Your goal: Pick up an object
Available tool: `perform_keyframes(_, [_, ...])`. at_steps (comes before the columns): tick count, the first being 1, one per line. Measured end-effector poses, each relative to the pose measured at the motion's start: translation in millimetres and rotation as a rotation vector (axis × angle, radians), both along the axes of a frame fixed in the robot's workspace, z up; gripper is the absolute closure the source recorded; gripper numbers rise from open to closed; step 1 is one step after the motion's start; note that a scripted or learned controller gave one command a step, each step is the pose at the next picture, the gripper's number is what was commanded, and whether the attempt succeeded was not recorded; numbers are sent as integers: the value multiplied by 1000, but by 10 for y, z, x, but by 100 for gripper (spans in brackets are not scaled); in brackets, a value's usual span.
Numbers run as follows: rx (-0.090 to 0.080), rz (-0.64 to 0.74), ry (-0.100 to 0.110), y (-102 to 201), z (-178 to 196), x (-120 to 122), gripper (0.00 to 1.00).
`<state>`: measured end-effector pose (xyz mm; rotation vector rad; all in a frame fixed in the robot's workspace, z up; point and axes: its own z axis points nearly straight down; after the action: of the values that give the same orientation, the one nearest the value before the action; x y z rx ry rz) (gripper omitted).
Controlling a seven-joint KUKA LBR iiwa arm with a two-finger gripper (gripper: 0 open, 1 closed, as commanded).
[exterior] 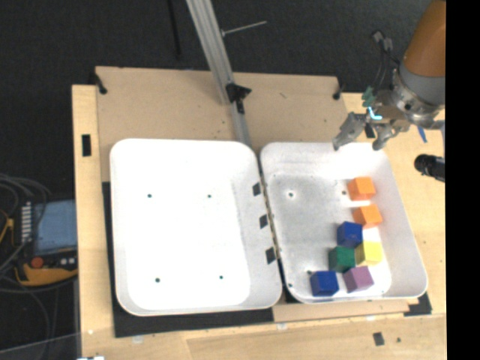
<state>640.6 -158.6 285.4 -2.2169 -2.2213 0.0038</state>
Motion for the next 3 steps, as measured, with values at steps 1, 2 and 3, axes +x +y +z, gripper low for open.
perform_keyframes(1, [-3, 2, -5, -6, 33, 5, 0])
perform_keyframes(2, [-3, -3, 0, -40, -537, -90, 0])
perform_keyframes(3, [-2, -3, -1, -41, -986, -27, 0])
